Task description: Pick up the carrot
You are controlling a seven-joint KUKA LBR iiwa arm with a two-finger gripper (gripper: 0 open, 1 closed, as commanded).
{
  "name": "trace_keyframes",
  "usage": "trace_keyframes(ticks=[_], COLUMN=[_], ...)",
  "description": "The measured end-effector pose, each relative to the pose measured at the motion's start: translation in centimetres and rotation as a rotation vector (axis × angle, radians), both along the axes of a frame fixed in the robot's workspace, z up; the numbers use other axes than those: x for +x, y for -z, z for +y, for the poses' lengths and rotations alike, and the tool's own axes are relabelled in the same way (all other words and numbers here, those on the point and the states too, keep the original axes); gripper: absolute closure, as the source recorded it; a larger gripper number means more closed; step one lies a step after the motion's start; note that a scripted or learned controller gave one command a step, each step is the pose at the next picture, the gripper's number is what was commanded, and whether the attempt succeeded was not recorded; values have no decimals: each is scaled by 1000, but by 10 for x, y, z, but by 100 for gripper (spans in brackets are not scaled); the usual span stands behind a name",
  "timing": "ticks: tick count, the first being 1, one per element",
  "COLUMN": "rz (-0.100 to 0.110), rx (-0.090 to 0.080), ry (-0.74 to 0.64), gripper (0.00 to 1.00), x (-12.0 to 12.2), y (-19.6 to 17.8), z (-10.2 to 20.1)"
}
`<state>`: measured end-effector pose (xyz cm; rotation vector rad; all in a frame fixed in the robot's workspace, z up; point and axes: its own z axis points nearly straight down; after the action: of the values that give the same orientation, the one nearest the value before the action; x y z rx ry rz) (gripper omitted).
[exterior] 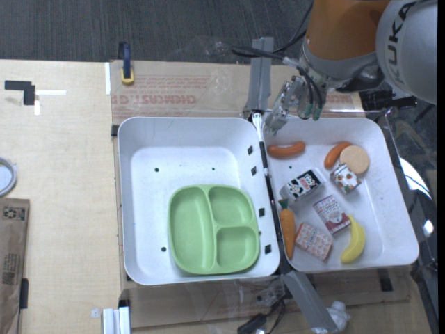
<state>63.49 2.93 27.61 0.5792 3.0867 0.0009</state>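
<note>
The carrot point(287, 228), orange with a small green top, lies upright along the left wall of the right bin point(389, 186), near its front. My gripper point(295, 106) hangs above the back left corner of that bin, well behind the carrot and above a sausage point(286, 148). Nothing shows between its fingers.
The right bin also holds a milk carton point(302, 184), another sausage point(337, 153), a round biscuit point(355, 159), a strawberry box point(344, 179), two snack boxes point(331, 213), point(313, 241) and a banana point(354, 241). A green divided plate point(214, 228) lies in the left bin point(139, 186).
</note>
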Motion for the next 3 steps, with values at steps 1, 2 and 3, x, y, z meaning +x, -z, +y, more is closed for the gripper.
trace_keyframes(ticks=[1, 2, 3], rz=[3, -3, 1], rx=[0, 0, 2], ry=[-130, -494, -689], gripper=[100, 100, 100], x=[-25, -3, -33], y=[48, -21, 36], z=[-67, -98, -115])
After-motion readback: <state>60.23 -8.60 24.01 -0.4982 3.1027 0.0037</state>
